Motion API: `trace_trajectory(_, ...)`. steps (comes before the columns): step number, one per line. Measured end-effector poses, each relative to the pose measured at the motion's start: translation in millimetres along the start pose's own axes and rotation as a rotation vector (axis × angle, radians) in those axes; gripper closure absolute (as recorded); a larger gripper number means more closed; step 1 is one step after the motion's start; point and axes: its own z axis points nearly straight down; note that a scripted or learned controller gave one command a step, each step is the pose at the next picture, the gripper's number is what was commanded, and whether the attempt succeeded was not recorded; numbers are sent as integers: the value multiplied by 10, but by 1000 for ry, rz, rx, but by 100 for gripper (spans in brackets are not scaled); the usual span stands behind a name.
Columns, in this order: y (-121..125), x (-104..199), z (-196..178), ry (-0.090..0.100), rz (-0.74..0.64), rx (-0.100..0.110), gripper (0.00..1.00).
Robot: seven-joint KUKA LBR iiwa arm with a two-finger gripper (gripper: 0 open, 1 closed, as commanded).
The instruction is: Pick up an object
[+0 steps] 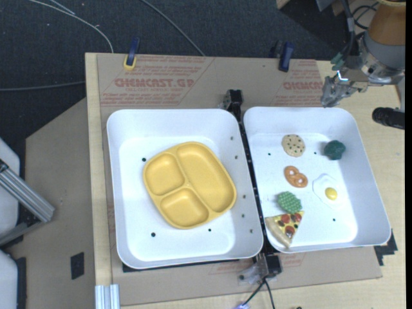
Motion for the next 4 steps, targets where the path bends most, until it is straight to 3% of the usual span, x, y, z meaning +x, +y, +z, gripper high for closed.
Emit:
trace_trajectory(1,-227,472,126,4,-3,9,100)
trace_trajectory(3,-751,1602,42,4,-5,9,100)
trace_trajectory(4,-1026,2026,126,3,-4,10,100)
